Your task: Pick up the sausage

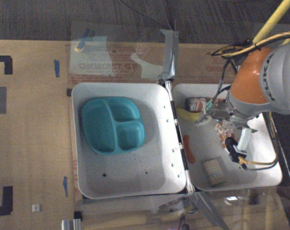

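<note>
- The desk [35,128] is a pale wooden surface filling most of the frame, with dark floor along the top edge.
- Two shallow white bins sit side by side on it: the left bin [130,181] in the middle of the frame, the right bin [267,174] toward the right.
- In the left bin lies a teal divided plate [112,124], in the bin's upper left part, with three compartments.
- The arm [267,83], grey with an orange band, reaches in from the right edge and hangs over the upper part of the right bin.
- The gripper [217,110] is below the orange band, over the upper middle of the right bin; whether it is spread or pressed together cannot be told from here, since the wrist hides it.
- The sausage [188,149], a thin reddish stick, lies along the left wall of the right bin, about halfway down, well apart from the gripper.
- A yellow banana-like piece [188,114] lies at the upper left of the right bin, just beside a small can [196,103] lying on its side.
- A speckled tan sponge-like block [213,171] sits in the lower middle of the right bin.
- A clear plastic sheet [116,56] with blue tape lies on the desk above the left bin.
</note>
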